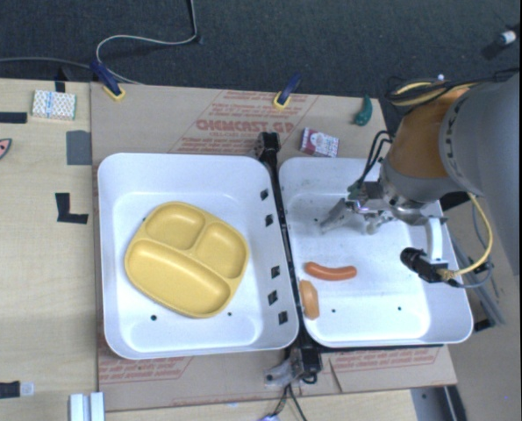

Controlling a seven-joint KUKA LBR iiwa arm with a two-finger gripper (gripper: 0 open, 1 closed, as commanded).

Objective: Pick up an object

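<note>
Far to the left of the pincer, a yellow divided plate [187,258] is seen lying in the left bin [120,182], well apart from anything the arm is near. Nearer, below and slightly to the left of the pincer, a small sausage [331,272] is seen lying flat on the floor of the right bin [418,323], and an orange lump of food [310,299] is found below and left of that, just beside the bin's left wall.

The pincer [359,210] is held low over the upper middle of the right bin with its fingers spread apart, and nothing is seen between them. The sausage is judged the likeliest thing to be picked, yet it is not lined up under the pincer.

A miss is to be expected if the pincer is lowered where it hangs: bare bin floor would be closed on. The sausage is round and smooth, so it could be rolled aside or squeezed out if caught off centre. The orange lump could be hard to reach, since a finger might be blocked by the wall.
</note>
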